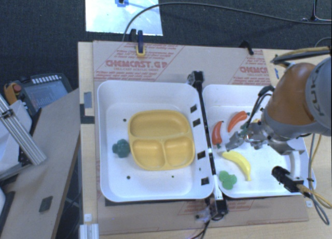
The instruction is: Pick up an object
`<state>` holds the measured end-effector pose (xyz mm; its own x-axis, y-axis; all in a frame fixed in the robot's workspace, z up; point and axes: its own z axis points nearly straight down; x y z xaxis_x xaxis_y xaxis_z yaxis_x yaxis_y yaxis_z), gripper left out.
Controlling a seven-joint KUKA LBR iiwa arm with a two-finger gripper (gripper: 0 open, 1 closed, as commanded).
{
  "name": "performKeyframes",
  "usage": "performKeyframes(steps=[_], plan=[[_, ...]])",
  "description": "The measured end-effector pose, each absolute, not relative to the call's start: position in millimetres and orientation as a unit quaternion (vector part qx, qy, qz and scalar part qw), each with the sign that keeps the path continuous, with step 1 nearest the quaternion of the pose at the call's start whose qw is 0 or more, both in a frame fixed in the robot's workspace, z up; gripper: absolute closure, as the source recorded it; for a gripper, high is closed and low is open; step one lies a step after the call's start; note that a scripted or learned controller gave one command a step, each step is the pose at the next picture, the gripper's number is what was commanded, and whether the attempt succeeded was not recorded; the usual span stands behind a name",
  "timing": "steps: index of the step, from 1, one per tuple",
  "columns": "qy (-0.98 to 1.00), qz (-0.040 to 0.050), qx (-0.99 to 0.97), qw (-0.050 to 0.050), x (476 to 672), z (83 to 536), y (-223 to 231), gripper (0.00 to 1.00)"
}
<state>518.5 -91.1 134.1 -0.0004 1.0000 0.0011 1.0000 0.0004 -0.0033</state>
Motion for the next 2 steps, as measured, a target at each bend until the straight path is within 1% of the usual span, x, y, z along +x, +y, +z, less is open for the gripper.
performKeyframes(steps=[1,2], plan=[[-0.707,0.0005,-0.707,0.001,518.4,82.0,-90.7,0.0],[-0.707,-0.0011,-0.707,-0.001,520.0,95.2,-91.1,1.0]])
